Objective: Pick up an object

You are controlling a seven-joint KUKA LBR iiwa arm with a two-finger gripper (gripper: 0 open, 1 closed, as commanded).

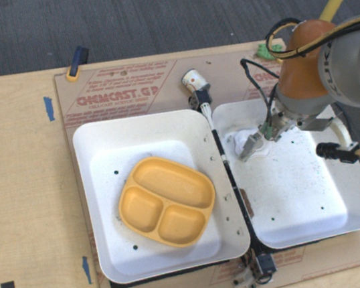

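A blue-and-yellow clamp point(77, 62) lies at the far edge of the cardboard sheet point(124, 91), which has red print. Blue tape point(49, 108) marks the wooden bench point(22, 219).

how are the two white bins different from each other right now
The left bin holds a yellow divided plate; the right bin has the gripper low at its upper left corner. The left bin's floor looks clean; the right bin's floor is speckled with dark specks. Both are shallow, white and side by side.
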